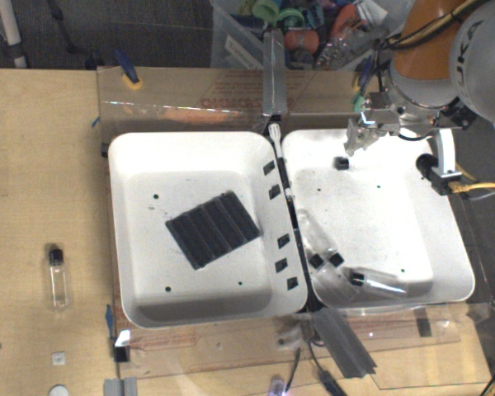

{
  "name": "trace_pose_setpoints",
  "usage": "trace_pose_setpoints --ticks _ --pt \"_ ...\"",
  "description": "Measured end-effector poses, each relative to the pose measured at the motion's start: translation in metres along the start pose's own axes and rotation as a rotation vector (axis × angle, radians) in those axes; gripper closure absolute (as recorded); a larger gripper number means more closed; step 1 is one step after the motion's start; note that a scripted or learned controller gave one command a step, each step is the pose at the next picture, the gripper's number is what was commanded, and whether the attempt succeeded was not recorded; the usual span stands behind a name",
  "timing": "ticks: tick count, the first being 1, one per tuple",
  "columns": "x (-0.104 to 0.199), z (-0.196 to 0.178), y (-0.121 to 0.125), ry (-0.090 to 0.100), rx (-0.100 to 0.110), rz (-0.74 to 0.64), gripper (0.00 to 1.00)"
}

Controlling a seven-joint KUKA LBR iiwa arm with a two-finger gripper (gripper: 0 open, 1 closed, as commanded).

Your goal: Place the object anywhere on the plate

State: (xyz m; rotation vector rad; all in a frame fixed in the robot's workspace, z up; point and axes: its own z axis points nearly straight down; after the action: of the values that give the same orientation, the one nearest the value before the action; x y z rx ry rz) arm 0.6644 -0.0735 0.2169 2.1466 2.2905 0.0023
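My hand (356,141) hovers far in right white bin (445,221), grip state unclear; black ribbed rectangular plate (213,228) sits left, awaiting clear vial (378,284).

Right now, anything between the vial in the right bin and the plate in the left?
Yes: the bins' adjoining rims, studded with black clips, run between the vial and the dark ridged plate. Nothing else visible lies on that line.

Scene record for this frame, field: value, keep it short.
plate: dark ribbed slab, tilted, in left bin
object: clear vial with dark cap, lying near front of right bin
end effector: over back of right bin, above a small dark piece
outside bins: second vial on bench, left
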Motion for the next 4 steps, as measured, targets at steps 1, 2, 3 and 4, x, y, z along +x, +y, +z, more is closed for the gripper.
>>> trace_pose_setpoints --ticks 1,2,3,4 --pt "0.011 -0.021 0.001 0.000 -0.002 -0.412 1.00" --pt "0.059 -0.054 0.007 0.000 -0.004 -0.745 1.00" --pt "0.023 -0.087 -0.001 -0.001 -0.002 -0.392 1.00" --pt "0.110 -0.092 0.009 0.001 -0.002 -0.305 1.00"
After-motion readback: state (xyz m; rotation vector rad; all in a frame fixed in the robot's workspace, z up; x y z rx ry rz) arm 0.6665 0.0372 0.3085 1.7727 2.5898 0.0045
